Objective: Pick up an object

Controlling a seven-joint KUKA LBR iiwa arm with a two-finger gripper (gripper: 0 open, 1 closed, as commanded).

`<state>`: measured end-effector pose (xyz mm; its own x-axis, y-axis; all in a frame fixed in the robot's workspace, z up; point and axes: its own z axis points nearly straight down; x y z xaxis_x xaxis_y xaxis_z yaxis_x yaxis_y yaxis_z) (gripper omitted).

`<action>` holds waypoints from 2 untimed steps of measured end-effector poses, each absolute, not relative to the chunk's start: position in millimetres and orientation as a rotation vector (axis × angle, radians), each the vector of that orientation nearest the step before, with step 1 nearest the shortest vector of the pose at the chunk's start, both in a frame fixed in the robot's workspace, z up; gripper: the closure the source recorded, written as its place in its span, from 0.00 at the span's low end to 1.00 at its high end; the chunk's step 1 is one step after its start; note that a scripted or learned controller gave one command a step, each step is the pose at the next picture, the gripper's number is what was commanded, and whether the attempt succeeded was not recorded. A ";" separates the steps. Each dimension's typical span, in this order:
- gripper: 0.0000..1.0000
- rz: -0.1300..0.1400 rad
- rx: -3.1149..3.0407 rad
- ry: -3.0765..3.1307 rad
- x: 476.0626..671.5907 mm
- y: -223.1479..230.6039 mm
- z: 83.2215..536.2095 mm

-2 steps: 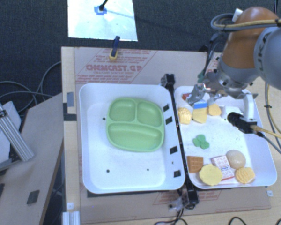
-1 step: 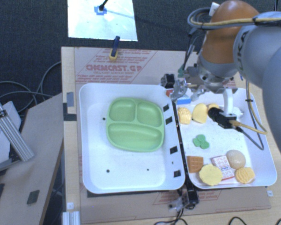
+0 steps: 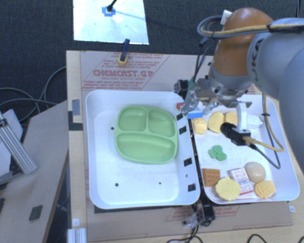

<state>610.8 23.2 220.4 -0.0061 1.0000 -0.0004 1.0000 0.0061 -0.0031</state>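
Observation:
My gripper (image 3: 191, 104) hangs over the far left corner of the right bin (image 3: 290, 178), close to the divider between the bins. A small blue piece (image 3: 195, 115) and a red bit (image 3: 180, 106) lie right under it. Whether either one is held cannot be made out. Just right of the gripper are an orange food piece (image 3: 199, 126) and two pale yellow pieces (image 3: 216, 121). A green leafy toy (image 3: 217, 153) lies mid-bin. At the near end sit a tan cracker (image 3: 211, 176), a yellow round (image 3: 227, 189), a red-and-white packet (image 3: 240, 179), a beige egg (image 3: 255, 171) and a waffle (image 3: 265, 189).
A green divided plate (image 3: 146, 134) lies in the left bin (image 3: 99, 181). A black part on a yellow cable (image 3: 234, 133) hangs from the wrist over the right bin. Black clips (image 3: 187, 162) line the divider. The arm's bulk covers the right bin's far right.

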 end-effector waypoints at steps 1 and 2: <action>1.00 0.003 -2.213 -2.229 620.6 26.1 212.1; 1.00 0.004 -2.216 -2.225 616.9 25.0 213.1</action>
